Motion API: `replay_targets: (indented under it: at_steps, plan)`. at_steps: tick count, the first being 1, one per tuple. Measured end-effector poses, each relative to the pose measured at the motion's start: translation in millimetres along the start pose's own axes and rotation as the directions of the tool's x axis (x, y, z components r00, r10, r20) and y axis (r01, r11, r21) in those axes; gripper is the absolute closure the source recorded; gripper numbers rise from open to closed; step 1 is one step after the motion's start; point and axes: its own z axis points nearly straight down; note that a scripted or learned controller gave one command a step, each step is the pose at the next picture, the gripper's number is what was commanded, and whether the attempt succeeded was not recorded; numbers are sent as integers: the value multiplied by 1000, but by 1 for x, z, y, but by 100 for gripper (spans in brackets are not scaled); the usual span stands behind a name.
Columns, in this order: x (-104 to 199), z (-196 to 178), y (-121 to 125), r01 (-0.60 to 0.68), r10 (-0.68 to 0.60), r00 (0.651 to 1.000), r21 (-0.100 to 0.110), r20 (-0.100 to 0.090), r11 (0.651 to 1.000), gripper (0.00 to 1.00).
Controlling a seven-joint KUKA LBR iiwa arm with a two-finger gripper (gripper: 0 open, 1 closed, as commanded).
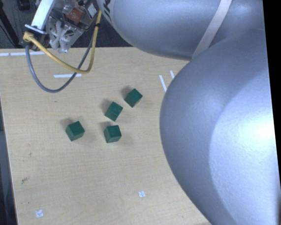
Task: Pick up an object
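Several small green cubes lie on the pale wooden surface (64, 191). One cube (75, 130) sits furthest left, another (112, 133) lies to its right, a third (113, 110) is just above that, and one more (133, 97) is up and to the right. My gripper (59, 42) hangs at the top left, over the far edge of the surface. It is well away from the cubes and high above them. No cube is in it.
The big grey arm (221, 126) covers the whole right side and the top. A yellow and a grey cable (60, 75) loop down from the wrist over the far part of the surface. Small white marks (141, 194) dot the surface. Dark floor lies beyond the left edge.
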Motion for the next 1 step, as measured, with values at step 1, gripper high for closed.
replay_targets:
  at_steps: [1]
  plan:
    - [-43,122,-51,-157,157,988,2,4,988,100]
